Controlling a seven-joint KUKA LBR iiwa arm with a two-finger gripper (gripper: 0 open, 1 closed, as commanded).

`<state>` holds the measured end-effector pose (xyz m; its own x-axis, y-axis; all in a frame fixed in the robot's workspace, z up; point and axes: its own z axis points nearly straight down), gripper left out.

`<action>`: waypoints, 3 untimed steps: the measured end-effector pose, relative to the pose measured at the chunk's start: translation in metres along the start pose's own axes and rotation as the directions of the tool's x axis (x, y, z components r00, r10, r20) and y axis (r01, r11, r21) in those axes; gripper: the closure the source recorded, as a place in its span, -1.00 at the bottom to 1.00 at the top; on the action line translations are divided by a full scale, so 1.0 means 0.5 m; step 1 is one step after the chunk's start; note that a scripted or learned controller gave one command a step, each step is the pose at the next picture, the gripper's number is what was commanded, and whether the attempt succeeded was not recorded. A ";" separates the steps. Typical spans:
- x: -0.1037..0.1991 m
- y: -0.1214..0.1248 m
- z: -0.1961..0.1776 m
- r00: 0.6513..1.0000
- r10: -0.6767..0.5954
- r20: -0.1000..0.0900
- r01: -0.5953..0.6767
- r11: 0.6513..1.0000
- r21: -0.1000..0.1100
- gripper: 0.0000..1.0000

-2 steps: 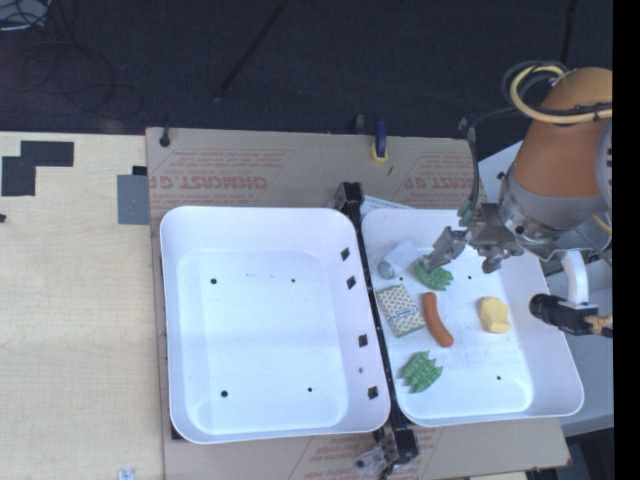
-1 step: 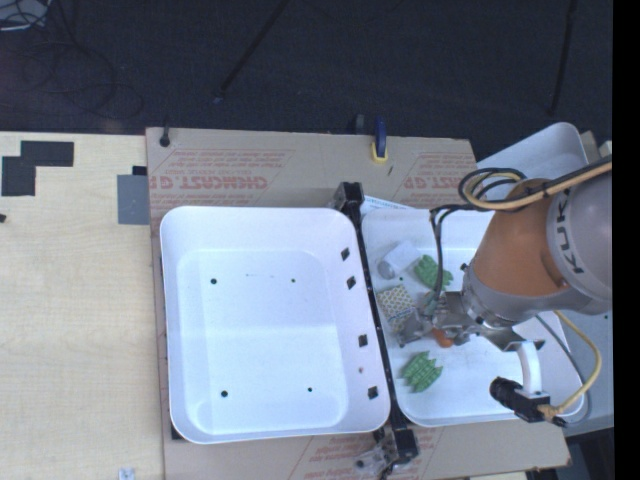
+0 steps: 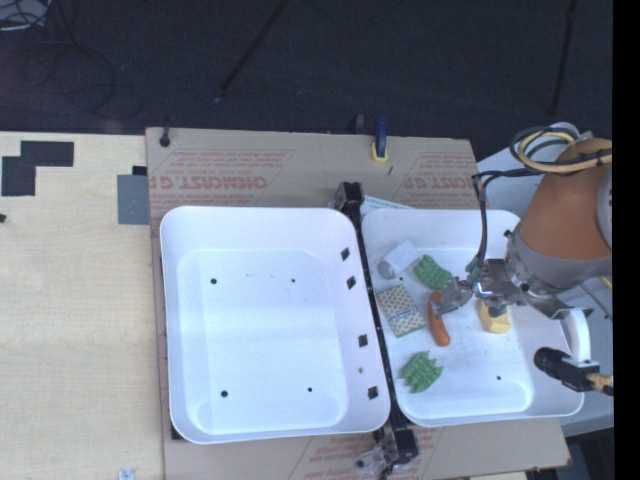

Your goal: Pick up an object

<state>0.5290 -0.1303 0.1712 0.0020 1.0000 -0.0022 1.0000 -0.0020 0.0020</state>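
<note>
A grey robot arm with an orange band (image 3: 565, 208) reaches in from the right over a pale wooden desk (image 3: 70, 308). On the desk lies a brown cardboard sheet (image 3: 270, 168) printed with red lettering, seen upside down and too blurred to read with certainty. Two shallow white plastic bins sit side by side on the cardboard, touching along a black clip-lined seam.

The left bin (image 3: 200, 408) shows a bare white floor with four small dark dots. The right bin (image 3: 470, 408) holds six small objects: two green knobbly toy pieces, one near the middle (image 3: 433, 272) and one lower down (image 3: 421, 371); one orange carrot-shaped piece (image 3: 438, 328); one flat square pad with a fine checked pattern (image 3: 399, 309); one pale grey-white block (image 3: 399, 259) near the upper left; and one yellow lump (image 3: 494, 316) toward the right.

The tool (image 3: 462, 296) hangs low inside the right bin, just above the top end of the orange carrot-shaped piece and between the upper green piece and the yellow lump. Whether it is spread or closed cannot be told, and nothing is visibly gripped. A black and white fitting (image 3: 570, 363) juts from the arm over the bin's right rim.
</note>
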 end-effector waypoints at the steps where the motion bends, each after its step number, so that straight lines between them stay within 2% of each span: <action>1: 0.067 0.008 0.167 1.000 -0.002 -0.004 0.002 1.000 0.000 -1.00; 2: 0.062 0.008 0.141 1.000 0.005 -0.005 -0.005 1.000 0.001 1.00; 3: 0.181 0.209 -0.045 1.000 -0.010 -0.003 0.010 1.000 -0.012 1.00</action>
<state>0.6336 -0.0401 0.1937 -0.0084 1.0000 0.0012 0.9999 0.0084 0.0139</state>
